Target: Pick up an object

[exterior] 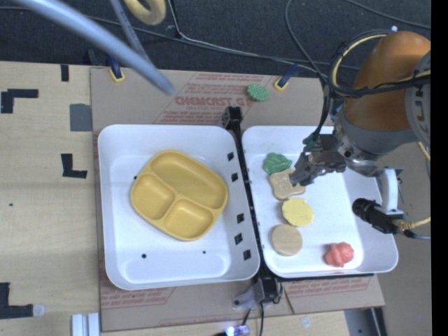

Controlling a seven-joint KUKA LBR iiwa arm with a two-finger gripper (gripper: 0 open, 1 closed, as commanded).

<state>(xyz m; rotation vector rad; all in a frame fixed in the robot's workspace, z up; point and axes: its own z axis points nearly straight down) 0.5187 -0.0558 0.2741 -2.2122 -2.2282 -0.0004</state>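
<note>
The dark gripper hangs low in the right white plastic bin, its tip touching or just above the upper right edge of the tan bread-shaped toy slice; whether it grips the slice I cannot tell. Near that slice lie a green leafy toy above it, and a yellow round piece, a beige round piece and a pink lumpy toy below.

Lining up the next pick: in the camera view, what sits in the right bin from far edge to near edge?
Green piece → tan piece, with the tool at its right edge → yellow round piece → beige round piece → red piece.
</note>
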